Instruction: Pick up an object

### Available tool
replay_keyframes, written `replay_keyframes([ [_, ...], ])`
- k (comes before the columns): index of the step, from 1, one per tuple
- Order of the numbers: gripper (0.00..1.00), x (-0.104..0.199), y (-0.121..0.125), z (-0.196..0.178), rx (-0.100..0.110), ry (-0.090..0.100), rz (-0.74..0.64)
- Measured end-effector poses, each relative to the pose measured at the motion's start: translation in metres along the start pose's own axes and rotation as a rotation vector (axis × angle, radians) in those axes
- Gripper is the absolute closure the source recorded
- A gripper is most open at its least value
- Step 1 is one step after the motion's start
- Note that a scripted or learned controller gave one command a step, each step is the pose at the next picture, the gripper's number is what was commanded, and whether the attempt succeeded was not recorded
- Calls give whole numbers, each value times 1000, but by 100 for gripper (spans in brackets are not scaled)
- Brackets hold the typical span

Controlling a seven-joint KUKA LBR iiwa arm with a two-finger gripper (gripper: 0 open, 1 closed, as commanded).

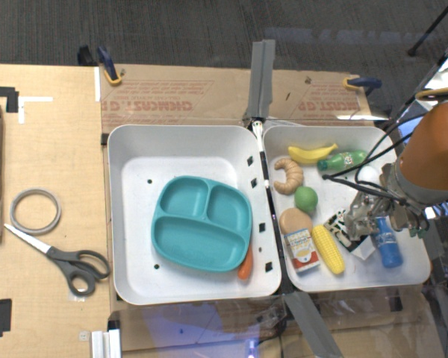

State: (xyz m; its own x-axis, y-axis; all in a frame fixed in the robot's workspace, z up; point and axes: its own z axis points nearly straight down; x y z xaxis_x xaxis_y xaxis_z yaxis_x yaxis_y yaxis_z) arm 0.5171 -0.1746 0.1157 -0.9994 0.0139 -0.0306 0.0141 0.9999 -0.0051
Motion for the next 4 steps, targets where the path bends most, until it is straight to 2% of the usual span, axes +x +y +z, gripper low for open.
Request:
replay_keyframes([
  [1,0,2,-1,3,1,2,2],
  [2,0,28,56,8,6,-15,118],
  [3,0,6,63,9,2,4,255],
  [4,0,-36,76,22,1,23,167],
])
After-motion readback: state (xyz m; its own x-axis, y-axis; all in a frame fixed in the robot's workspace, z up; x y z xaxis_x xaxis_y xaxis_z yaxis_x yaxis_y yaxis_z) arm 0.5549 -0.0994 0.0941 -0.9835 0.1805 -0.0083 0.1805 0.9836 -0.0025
